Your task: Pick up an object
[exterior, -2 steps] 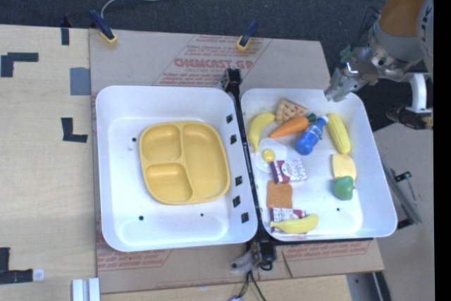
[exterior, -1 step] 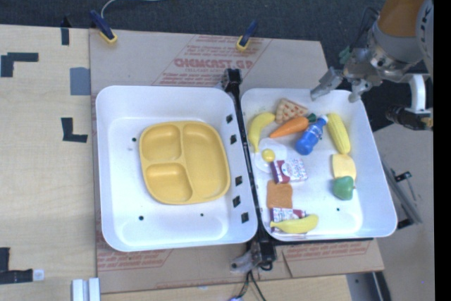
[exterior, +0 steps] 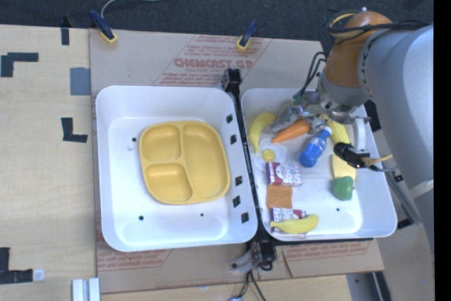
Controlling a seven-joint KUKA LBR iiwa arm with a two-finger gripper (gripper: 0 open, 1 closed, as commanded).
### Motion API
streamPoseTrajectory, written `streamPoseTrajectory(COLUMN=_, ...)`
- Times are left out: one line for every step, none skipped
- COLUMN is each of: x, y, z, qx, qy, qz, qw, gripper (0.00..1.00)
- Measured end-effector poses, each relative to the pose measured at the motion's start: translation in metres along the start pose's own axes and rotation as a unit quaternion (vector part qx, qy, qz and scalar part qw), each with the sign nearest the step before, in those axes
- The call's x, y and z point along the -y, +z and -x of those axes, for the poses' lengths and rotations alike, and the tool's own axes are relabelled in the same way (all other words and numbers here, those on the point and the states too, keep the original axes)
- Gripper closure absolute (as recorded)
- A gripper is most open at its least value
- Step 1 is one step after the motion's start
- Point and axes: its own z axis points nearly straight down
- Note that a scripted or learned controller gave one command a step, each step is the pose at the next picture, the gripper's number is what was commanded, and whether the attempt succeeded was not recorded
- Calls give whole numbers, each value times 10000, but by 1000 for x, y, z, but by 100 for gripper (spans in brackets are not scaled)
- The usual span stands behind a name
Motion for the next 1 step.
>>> streamPoseTrajectory(x=0, y=-10, z=1, qx=17, qy=-3, qz=7, qw=10000, gripper=100)
